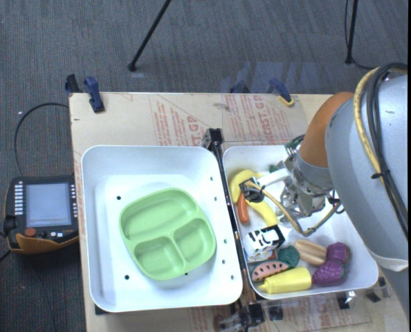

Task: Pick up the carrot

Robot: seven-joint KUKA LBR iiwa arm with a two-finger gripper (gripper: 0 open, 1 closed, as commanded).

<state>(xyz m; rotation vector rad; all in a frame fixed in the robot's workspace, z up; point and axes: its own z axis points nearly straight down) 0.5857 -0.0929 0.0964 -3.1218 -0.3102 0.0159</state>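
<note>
Bench [157, 120] of bare board carries two shallow white bins side by side. The left bin [98, 185] holds a green divided plate [166, 234] and nothing else that bears on the job. The right bin [361, 258] is crowded with toy food, and the grey arm [371, 164] with its orange band reaches down into it from the right, covering much of that bin's upper half.

The gripper [304, 200] hangs low over the middle of the right bin, wrapped in cable and wrist hardware. Whether it is released or clenched I cannot tell, and nothing is visibly held.

Going down in size among the toys: a yellow banana [257, 199] curves along the bin's left part, a yellow bottle-like piece [288, 280] lies near the front wall, a purple grape bunch [332, 265] sits at the front right, with a tan piece [309, 251] just behind it. A black-and-white item [266, 238] rests near the centre.

Smallest of what matters — the carrot [243, 209], a short orange stick. It lies against the left wall of the right bin, just beside the banana's inner curve and perhaps touching it. Its long axis runs roughly front to back, parallel with that wall.

From the gripper the carrot lies to the camera's left, with the banana between them — so I judge the coming move a sideways shift over the banana, then a descent with the jaws closing across the carrot's width.
</note>
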